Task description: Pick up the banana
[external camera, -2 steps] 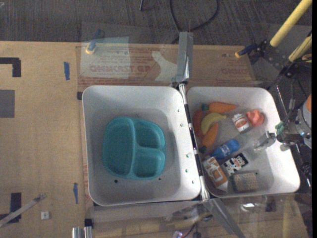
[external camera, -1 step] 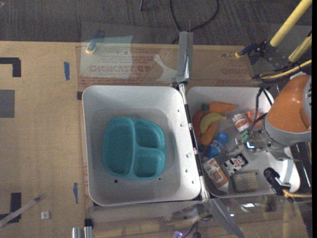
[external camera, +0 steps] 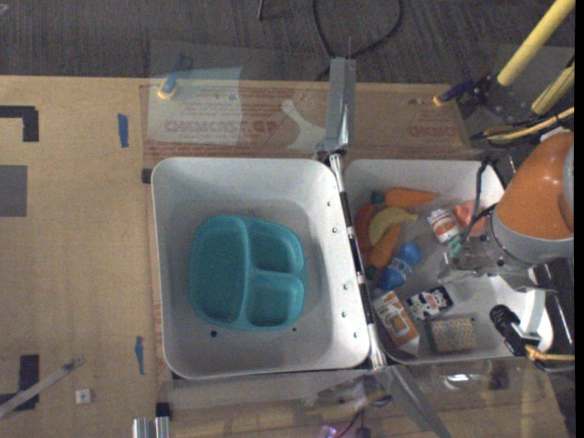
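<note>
A yellow banana (external camera: 394, 219) lies in the right-hand white bin (external camera: 415, 352), in its upper left part, close to the wall shared with the other bin. It rests among other small items: an orange carrot-shaped piece (external camera: 411, 196) just above it, a red-orange piece (external camera: 364, 222) touching its left side, and another orange piece (external camera: 384, 246) just below. A blue bottle-like object (external camera: 401, 263) sits beneath that cluster. To the right of the banana is a small white and red can (external camera: 443, 225). Lower in the same bin are an orange and white carton (external camera: 396, 319), a small black and white item (external camera: 430, 302), and a tan scrubbing sponge (external camera: 453, 334).

The robot's jaws (external camera: 467, 261) hang over the right half of this bin, well apart from the banana, to its lower right. Whether they are released or clenched cannot be made out; nothing can be seen grasped. The grey arm with its orange band (external camera: 540, 199) enters from the right.

The left-hand white bin (external camera: 182, 185) holds a teal divided tray (external camera: 246, 272) lying flat near its centre. Both bins rest on a brown cardboard-covered surface (external camera: 73, 245) marked with blue tape.
</note>
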### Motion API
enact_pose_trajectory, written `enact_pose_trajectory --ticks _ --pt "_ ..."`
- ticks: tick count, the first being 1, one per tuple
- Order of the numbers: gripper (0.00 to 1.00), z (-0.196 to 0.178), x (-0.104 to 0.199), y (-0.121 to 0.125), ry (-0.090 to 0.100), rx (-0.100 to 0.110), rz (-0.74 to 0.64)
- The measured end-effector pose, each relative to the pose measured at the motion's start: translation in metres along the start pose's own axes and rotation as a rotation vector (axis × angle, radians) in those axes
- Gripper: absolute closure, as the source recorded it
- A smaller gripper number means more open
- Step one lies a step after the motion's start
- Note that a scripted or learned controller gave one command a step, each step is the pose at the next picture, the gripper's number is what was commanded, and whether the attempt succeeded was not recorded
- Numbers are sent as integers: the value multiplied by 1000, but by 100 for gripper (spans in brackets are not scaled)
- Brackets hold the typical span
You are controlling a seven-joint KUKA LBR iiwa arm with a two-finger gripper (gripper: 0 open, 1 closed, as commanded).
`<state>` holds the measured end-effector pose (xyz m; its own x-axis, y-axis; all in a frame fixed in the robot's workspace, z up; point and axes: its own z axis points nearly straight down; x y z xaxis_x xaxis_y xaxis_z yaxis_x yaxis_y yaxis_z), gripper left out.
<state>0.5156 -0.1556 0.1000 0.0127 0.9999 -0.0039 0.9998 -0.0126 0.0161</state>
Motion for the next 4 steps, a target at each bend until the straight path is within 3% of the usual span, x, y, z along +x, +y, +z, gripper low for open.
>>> enact_pose_trajectory --ticks 1,2,3,4 --pt "100 -94 -41 76 1 14 79" --pt "100 -244 48 102 -1 16 395" --pt "100 -284 86 155 -2 16 513" --pt "100 -192 147 152 4 19 10"
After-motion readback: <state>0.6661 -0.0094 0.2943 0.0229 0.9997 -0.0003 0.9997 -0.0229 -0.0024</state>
